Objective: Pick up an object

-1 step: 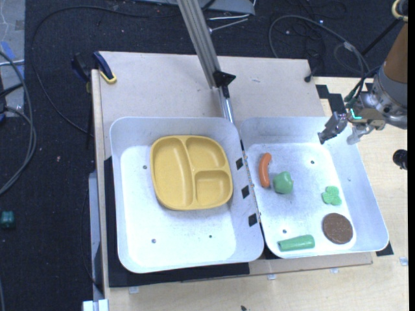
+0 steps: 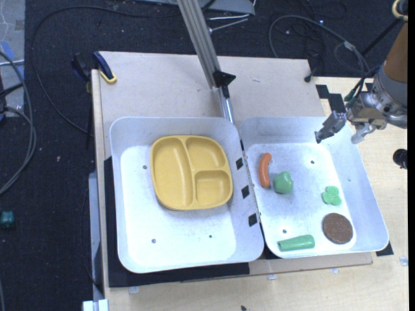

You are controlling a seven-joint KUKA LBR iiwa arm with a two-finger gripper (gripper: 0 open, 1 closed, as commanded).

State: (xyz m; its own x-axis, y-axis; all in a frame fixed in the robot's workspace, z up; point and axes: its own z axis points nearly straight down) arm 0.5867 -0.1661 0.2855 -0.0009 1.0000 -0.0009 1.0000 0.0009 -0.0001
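The claw (image 2: 345,129) hangs with its fingers apart, holding nothing, at two o'clock from the hot dog (image 2: 264,170).

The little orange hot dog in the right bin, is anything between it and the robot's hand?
No, nothing visible blocks it. The hand hangs over the right bin's far right corner, and the orange hot dog lies down and to the left across bare bin floor. The green lump sits just beside it, off that path.

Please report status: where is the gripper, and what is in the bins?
Gripper open, over right bin's far rim, holding nothing. Hot dog, green pieces, brown disc lie untouched in that bin. Yellow tray in left bin. Nothing blocks the approach.
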